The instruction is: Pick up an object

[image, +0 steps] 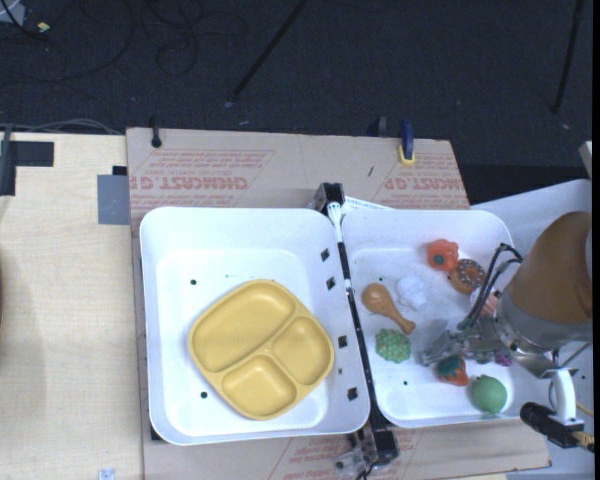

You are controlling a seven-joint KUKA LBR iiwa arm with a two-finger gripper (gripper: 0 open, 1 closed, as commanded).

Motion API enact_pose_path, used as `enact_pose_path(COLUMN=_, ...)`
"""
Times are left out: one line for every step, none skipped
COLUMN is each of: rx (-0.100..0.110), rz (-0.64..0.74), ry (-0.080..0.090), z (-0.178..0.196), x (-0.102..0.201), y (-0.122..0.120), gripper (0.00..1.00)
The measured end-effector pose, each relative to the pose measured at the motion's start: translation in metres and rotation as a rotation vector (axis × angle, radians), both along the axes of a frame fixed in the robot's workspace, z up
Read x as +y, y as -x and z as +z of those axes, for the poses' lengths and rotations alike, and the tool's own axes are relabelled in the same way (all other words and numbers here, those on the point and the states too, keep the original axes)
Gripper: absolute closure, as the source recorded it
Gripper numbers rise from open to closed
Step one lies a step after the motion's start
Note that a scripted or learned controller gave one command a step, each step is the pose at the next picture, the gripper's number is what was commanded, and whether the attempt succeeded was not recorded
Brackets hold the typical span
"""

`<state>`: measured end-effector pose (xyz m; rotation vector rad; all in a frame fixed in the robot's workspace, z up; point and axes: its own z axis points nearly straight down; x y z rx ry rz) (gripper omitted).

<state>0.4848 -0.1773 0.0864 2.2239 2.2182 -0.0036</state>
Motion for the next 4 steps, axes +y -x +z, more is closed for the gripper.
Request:
enact_pose_path(rx=0.000, rz=0.020, ry=-0.029, z=0.003, x=-0.023, y=0.004, gripper=0.00)
enact_pose_path(rx=-0.005, rz=0.011, ry=-0.006, z=0.003, x=0.039, y=-0.070, gripper=0.00)
enact_pose_path(rx=0.004, rz=0.001, ry=-0.005, z=0.001, x=0.073, y=0.001, gripper=0.00)
enact_pose_path(rx=0.001, rz=-0.006, ry=-0.003, z=0.012, x=0.069, y=-0.002, gripper=1.00)
